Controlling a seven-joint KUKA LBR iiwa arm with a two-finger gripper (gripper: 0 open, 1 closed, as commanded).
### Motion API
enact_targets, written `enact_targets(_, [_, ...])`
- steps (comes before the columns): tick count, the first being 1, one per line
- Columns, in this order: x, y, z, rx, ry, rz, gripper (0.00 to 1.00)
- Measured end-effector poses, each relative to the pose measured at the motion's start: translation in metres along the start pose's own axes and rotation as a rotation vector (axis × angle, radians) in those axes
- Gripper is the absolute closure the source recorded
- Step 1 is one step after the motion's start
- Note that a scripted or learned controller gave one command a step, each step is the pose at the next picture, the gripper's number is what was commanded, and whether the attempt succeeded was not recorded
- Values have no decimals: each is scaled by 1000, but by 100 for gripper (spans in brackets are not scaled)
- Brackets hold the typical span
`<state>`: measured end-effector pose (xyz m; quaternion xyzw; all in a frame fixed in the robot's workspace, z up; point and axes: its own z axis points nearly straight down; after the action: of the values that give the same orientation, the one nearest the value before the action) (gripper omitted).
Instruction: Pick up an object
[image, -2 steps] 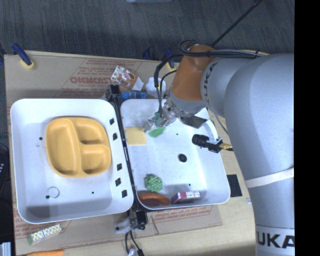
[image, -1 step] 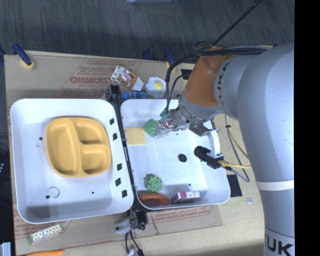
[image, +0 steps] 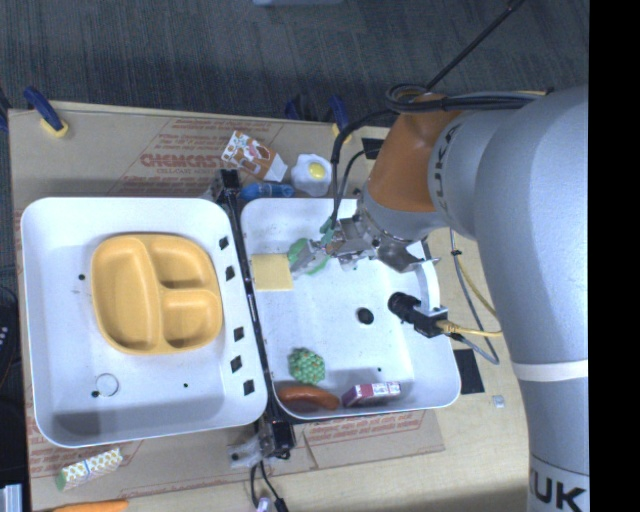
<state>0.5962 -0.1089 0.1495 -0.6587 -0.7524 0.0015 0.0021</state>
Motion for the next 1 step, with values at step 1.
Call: enact_targets(1, [-9,50,58,-1,1,430,0])
